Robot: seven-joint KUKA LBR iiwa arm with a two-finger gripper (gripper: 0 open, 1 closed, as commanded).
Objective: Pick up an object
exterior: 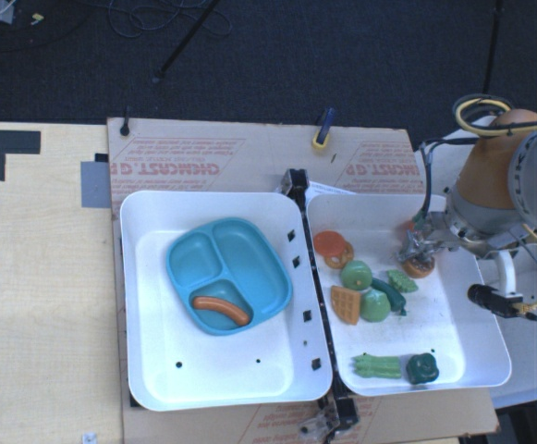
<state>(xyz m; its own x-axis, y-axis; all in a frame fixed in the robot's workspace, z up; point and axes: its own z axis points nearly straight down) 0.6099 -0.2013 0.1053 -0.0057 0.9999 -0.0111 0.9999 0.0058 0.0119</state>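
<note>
The gripper (418, 248) is lowered onto a small orange-brown toy (420, 267) in the right bin (476, 363), presumably for grasping; finger state cannot be told.

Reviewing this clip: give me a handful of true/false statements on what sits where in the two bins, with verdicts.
1. A blue divided plate lies in the left bin. True.
2. The sausage lies in the right bin. False: it lies on the blue plate, in its near compartment.
3. The gripper is over the right bin, near its far right side. True.
4. The orange waffle-like piece lies alone in the left bin. False: it lies in the right bin, beside two green round pieces.
5. A dark green piece lies near the front of the right bin. True.
</note>
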